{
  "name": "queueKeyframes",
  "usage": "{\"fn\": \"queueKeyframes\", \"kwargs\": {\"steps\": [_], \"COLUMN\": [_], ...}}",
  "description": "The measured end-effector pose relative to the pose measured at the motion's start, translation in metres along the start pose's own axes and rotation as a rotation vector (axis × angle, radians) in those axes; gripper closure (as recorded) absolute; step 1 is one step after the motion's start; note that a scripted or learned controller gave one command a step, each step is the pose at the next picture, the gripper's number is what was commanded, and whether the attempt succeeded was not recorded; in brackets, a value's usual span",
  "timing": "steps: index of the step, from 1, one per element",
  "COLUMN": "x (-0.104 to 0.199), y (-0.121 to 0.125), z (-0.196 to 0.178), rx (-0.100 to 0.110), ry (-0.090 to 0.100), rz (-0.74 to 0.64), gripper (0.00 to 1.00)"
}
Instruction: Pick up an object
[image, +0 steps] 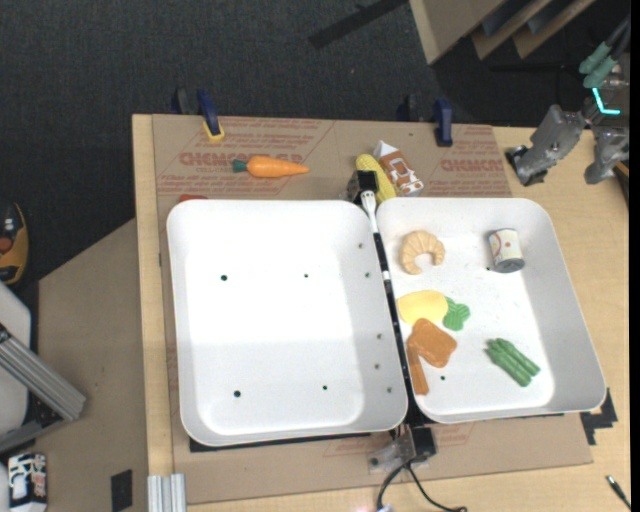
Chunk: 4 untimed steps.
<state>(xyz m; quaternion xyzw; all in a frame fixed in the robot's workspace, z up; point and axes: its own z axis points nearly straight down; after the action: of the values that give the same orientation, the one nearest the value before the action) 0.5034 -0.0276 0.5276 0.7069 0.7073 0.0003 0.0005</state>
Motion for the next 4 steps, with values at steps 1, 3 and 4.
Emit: {"fn": "queueKeyframes", "kwargs": {"steps": [1, 3, 4], "x": [0.000, 0.163, 0.204], "y": [0.001, -0.024, -0.024], "z": [-0.011, 0.017, -0.009], "rx": [-0.005, -0.010, -0.005], "ry": [-0.001, 0.005, 0.003], "rz": [-0.001, -0.005, -0.005], "gripper": [1.00, 1.00, 1.00]}}
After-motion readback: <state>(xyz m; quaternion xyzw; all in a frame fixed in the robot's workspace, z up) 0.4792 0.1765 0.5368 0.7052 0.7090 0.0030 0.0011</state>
